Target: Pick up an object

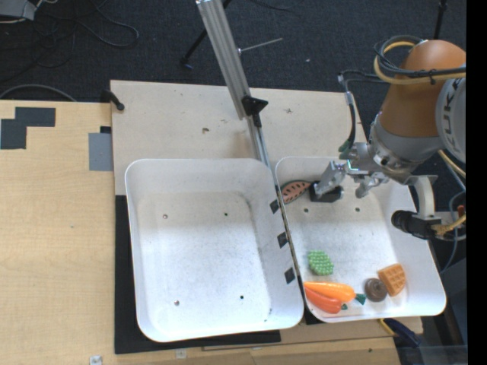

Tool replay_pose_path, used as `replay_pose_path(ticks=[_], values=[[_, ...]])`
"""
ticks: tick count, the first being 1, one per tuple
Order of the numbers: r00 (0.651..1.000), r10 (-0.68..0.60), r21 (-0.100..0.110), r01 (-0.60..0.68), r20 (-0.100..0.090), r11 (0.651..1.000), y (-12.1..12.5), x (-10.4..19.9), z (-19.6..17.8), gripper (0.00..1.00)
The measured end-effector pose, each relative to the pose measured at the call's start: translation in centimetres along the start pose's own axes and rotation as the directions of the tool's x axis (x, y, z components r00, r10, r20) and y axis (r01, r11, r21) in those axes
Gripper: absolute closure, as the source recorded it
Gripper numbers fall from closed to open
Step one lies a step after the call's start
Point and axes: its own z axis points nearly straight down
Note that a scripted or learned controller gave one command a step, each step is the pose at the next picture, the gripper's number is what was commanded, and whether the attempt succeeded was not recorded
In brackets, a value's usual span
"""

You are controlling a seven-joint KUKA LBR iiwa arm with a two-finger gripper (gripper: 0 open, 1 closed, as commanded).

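My gripper (344, 192) hangs over the far part of the right bin (426, 299), its fingers spread open with nothing between them. Just left of its left fingertip (326, 192), a brown striped object (294, 190) lies against the bin's left wall. Toward the near end of the same bin lie a green knobbly piece (320, 262), an orange carrot-like toy (329, 295), a small brown ring (374, 288) and an orange waffle-like piece (392, 278).
The left bin (144, 204) sits beside the right one, and they share a divider with black clips (281, 238). A slanted metal rail (228, 59) rises from behind the bins. Cables and the arm's body (418, 105) stand at the right.
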Motion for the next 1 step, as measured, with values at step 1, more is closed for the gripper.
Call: replay_pose_path(ticks=[1], values=[[1.0, 0.002, -0.005, -0.002, 0.001, 1.0, 0.08, -0.09, -0.27, 0.0]])
